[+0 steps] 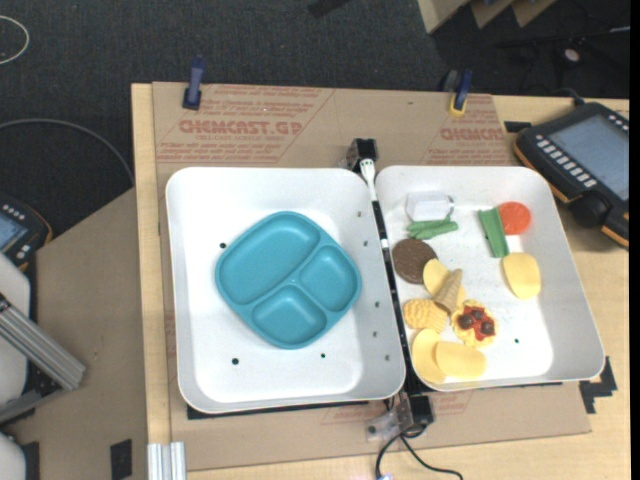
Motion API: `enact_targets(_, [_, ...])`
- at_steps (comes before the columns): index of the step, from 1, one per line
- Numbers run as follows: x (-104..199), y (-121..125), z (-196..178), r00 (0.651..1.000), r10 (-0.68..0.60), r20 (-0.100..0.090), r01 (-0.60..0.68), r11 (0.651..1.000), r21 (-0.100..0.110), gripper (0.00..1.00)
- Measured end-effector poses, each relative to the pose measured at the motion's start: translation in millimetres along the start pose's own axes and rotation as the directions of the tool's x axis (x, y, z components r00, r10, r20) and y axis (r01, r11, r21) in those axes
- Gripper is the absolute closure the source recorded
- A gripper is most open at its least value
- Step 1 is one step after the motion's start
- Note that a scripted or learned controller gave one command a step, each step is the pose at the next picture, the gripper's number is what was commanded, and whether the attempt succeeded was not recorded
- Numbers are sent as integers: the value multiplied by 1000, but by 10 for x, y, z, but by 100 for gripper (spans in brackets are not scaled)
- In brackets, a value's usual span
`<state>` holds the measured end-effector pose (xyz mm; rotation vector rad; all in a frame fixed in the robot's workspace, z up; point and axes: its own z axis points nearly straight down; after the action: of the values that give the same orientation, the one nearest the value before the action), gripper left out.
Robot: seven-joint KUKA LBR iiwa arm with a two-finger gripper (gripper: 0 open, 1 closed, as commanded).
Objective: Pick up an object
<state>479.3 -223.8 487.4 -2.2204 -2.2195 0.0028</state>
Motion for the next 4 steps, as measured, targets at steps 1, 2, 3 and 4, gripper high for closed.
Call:
enact_targets(1, [-4, 2, -486, 1000, -1, 5, 1, 1000, -12, 100])
enact_targets(2, [1, 0, 39, 1000, 0, -1, 0, 1000, 1, 100])
enact_targets(3, [2, 1, 562, 1000, 0, -1, 0, 1000, 2, 100])
enact_targets(4, [-5, 5, 195, 1000, -1, 4, 1, 1000, -10, 100])
